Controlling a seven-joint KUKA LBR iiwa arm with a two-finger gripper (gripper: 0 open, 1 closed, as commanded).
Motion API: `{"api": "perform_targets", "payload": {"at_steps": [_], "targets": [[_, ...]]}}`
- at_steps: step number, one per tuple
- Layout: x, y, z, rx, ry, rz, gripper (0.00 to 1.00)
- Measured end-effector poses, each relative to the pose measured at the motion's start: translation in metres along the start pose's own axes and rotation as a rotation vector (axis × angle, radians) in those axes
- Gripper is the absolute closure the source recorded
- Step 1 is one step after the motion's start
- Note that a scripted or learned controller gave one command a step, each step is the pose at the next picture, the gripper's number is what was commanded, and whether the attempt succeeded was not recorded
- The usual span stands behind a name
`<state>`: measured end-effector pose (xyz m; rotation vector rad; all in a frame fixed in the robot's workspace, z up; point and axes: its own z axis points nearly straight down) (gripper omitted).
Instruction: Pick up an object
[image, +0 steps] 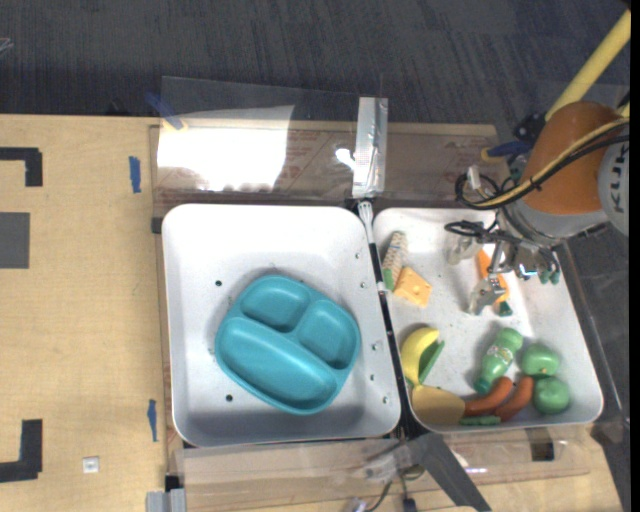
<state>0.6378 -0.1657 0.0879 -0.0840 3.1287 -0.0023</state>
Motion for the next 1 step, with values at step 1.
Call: {"api": "perform_targets", "payload": {"at_steps": [1], "targets": [[-0.0043, -0.0002, -0.0152, 0.002, -0.015, 0.001, 1.00]]}}
